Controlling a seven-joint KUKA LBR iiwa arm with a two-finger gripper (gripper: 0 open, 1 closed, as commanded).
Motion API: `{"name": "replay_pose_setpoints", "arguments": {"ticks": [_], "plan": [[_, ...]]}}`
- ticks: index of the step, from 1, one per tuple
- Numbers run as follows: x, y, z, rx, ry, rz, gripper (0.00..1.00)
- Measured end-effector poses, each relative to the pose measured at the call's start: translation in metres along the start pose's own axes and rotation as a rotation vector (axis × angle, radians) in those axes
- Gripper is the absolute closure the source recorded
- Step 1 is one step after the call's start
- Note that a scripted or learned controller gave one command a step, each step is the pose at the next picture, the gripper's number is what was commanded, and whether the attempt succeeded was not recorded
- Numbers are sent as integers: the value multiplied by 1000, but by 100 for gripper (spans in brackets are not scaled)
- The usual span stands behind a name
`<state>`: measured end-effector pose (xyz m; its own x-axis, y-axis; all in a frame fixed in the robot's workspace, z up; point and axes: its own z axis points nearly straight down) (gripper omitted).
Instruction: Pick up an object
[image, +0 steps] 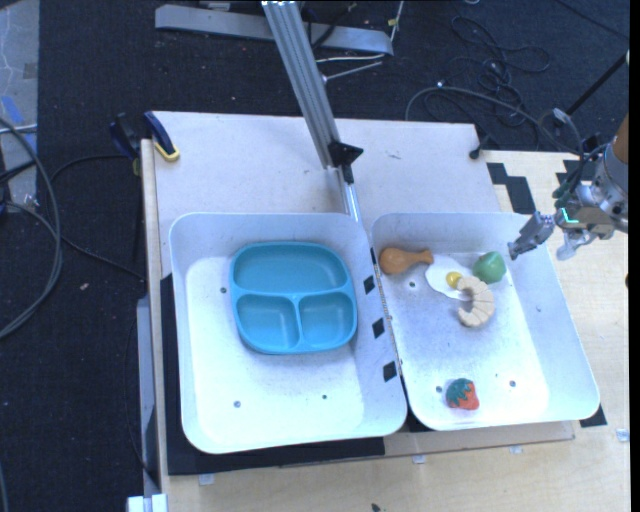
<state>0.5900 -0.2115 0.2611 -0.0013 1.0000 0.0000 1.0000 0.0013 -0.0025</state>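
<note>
I judge the approach step in hand: the gripper (548, 238) hovers at the right bin's (560, 345) far right rim, fingers released and grasping nothing, with the green ball (489, 266) just left, so I must next descend over it.

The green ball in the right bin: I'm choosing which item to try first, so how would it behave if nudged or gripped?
The green ball looks round and smooth, so it would probably roll if nudged. It sits beside the fried egg and the bread piece, which may stop it. Its curved sides could slip out of a pinch that is off centre.
</note>
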Motion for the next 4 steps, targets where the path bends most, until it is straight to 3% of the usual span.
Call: {"name": "replay_pose_setpoints", "arguments": {"ticks": [1, 4], "plan": [[0, 1, -1, -3, -1, 0, 0], [3, 5, 160, 0, 0, 1, 0]]}}
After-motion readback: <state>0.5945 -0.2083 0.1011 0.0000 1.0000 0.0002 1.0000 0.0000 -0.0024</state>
